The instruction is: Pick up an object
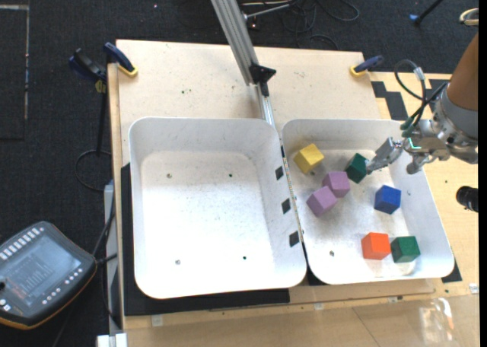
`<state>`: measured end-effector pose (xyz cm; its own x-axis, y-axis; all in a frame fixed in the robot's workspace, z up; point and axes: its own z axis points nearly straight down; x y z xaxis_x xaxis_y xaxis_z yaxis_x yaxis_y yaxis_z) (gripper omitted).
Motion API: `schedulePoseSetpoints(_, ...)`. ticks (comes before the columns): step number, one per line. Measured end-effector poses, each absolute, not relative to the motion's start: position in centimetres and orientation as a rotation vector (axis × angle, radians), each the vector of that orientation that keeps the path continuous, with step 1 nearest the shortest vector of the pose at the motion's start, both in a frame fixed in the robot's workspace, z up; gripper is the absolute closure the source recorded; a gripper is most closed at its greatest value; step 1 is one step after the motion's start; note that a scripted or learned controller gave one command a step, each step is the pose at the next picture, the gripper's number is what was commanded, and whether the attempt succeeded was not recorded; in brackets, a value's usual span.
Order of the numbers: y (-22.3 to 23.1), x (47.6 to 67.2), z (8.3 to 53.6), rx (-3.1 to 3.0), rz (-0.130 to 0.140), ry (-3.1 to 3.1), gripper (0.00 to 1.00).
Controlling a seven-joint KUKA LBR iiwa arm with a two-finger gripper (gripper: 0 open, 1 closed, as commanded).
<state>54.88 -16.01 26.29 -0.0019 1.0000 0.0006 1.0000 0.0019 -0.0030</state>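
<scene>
The right bin (426, 208) holds several cubes: a yellow one (309, 158), a dark green one (357, 167), two purple ones (338, 183) (321, 201), a blue one (387, 198), an orange one (375, 246) and a green one (405, 248). My gripper (397, 160) hangs over the bin's upper right part, coming in from the right. It is open, with nothing between its fingers. One fingertip (378, 159) is just right of the dark green cube. The blue cube lies just below the gripper.
The left bin (144, 186) sits beside the right one, divided from it by their shared rims. A metal rail (232, 22) slants down from the top to the bins' junction. A teach pendant (38, 273) lies at the lower left, off the bench.
</scene>
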Motion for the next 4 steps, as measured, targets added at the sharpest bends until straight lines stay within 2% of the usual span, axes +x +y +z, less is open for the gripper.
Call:
schedulePoseSetpoints(1, -16.0, 54.9, 26.5, -2.221, 0.0, -2.222, 0.0)
schedulePoseSetpoints(3, -16.5, 54.9, 13.8, -2.218, 0.006, -2.217, 0.0)
schedulePoseSetpoints(4, -16.6, 55.5, 12.1, -2.231, -0.013, -2.233, 0.0)
